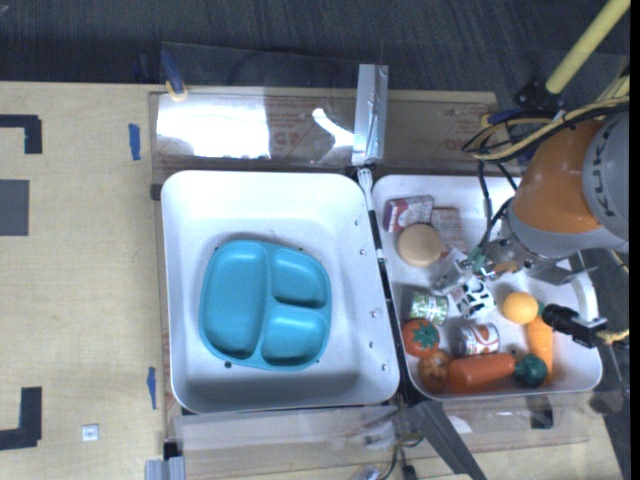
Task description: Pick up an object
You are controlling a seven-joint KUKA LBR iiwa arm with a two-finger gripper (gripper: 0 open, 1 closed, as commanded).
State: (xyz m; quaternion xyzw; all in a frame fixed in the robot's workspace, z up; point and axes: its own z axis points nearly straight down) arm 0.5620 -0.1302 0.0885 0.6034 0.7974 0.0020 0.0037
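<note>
Very little here can be read. On the grey arm [612, 183], at the right edge just past the orange band, stand large dark letters, "KU", the start of a brand name cut off by the frame. The small can [478, 339] in the right bin [590, 373] carries a red and white label, and the packet [410, 211] near the bin's top has a dark red printed face, but the print on both is too small and blurred to make out.

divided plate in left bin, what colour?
Light blue divided plate, seen in the camera view.
</note>
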